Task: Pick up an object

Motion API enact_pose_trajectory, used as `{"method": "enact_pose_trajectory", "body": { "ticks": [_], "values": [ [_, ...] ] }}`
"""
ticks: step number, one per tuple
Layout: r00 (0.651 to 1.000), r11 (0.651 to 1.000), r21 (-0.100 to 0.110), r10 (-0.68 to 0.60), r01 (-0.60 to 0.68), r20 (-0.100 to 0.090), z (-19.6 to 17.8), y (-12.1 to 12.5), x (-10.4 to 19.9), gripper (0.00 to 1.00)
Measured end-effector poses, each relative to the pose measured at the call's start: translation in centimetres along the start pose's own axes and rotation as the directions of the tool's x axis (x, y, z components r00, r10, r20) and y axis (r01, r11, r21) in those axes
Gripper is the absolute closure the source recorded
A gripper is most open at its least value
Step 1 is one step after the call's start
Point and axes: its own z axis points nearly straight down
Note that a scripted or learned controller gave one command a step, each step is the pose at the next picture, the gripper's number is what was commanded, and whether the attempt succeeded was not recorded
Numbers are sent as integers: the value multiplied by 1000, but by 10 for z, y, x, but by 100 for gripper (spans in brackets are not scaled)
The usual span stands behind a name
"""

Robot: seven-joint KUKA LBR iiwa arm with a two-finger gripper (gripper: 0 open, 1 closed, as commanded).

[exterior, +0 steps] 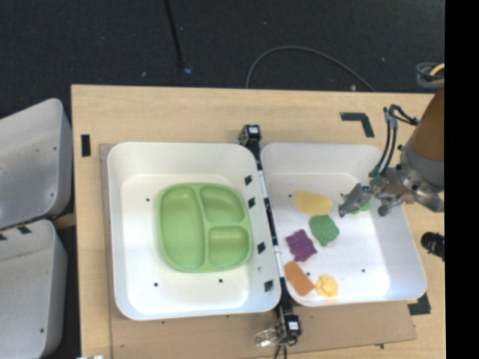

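Note:
In the right bin lie several small items: a yellow piece, a dark green piece, a purple piece, an orange piece and a crumpled yellow piece. My gripper hangs low over the right bin's upper right part, to the right of the yellow piece and apart from it. A small bright green bit shows right at the gripper's tip; whether it is gripped I cannot tell.
The left bin holds a light green divided plate. A ridge with black clips separates the two bins. Cables trail from the wrist above the right bin's far right corner.

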Motion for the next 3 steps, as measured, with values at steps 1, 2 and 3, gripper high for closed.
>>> {"method": "enact_pose_trajectory", "body": {
  "ticks": [1,2,3],
  "values": [
    [1000,1000,-11,-3,3,3,-6,2,0,0],
    [1000,1000,-5,-2,2,2,51,-7,3,0],
    [1000,1000,-7,-1,1,2,95,-10,-1,0]
  ]
}}
